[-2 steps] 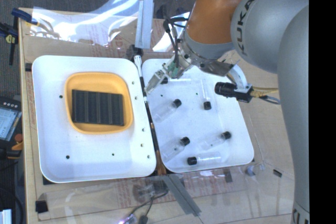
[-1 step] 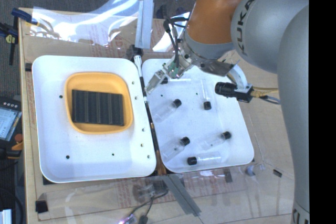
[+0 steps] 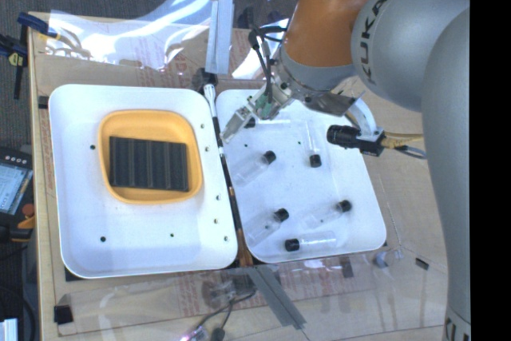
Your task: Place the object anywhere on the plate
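A yellow plate [image 3: 148, 124] with a dark ridged centre lies in the left white bin [image 3: 80, 227]. Several clear vials with black caps are scattered in the right white bin [image 3: 363, 192]: one [image 3: 260, 164] near the bin's left side, one [image 3: 313, 148] upright in the picture, and one [image 3: 310, 241] at the front. My gripper [image 3: 249, 114] hangs low over the far left corner of the right bin, close to the wall between the bins. I see nothing held in it. The nearest vial lies a little in front of it.
The grey arm with its orange band [image 3: 331, 12] covers the back right of the right bin. A black cable plug [image 3: 351, 138] juts over that bin. Crinkled clear plastic [image 3: 136, 36] and a grey upright bar [image 3: 219, 32] stand behind the bins.
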Robot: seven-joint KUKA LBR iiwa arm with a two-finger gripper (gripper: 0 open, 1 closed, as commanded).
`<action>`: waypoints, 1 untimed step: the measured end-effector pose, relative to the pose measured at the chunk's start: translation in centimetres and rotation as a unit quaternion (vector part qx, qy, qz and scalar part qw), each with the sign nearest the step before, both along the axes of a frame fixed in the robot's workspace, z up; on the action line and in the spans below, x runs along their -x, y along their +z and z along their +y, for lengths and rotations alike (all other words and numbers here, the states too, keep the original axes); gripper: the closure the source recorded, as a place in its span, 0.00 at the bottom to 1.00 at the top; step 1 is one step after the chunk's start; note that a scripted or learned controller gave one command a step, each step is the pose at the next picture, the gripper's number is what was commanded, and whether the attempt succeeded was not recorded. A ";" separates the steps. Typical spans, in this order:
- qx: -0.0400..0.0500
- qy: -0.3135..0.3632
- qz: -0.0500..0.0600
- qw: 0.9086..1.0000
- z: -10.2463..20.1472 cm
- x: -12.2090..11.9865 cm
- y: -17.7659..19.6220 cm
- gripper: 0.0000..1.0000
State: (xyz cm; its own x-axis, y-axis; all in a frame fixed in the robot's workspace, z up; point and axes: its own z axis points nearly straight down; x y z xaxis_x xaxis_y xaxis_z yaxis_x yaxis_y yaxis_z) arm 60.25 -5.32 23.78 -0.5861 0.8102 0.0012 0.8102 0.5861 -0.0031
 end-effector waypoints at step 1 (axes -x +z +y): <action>0.000 0.000 0.000 1.000 0.0 0.0 0.0 0.00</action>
